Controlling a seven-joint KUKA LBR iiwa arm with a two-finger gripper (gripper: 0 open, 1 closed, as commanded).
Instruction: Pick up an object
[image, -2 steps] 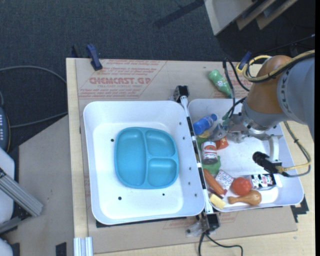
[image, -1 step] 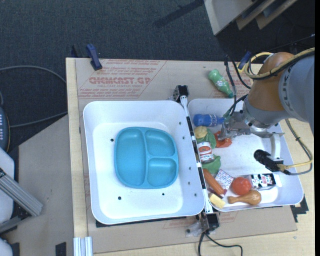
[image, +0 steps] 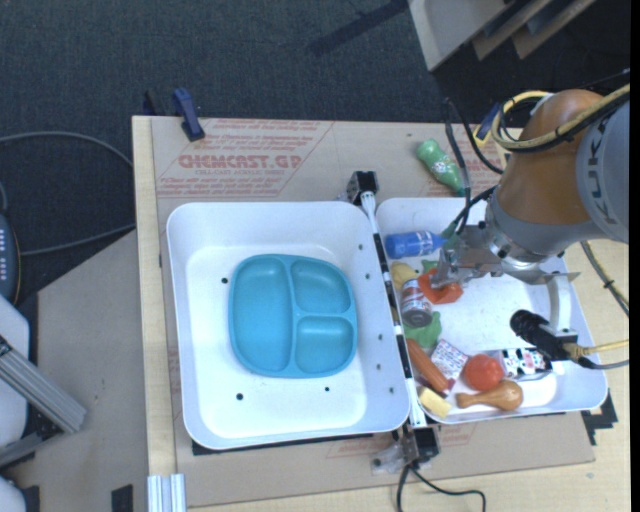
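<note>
From above, my gripper (image: 447, 272) hangs low in the right bin (image: 575, 400), right over a small red-orange piece (image: 443, 291); whether anything sits between my fingers I cannot tell. A blue bottle (image: 410, 243) lies just behind, a small can (image: 415, 305) beside me against the dividing rim. Toward the front lie a carrot (image: 430, 367), a red ball (image: 483, 371) and a tan pear-shaped toy (image: 492, 397). The bin's middle is bare white. The left bin (image: 190, 260) holds a blue divided plate (image: 293, 314).
</note>
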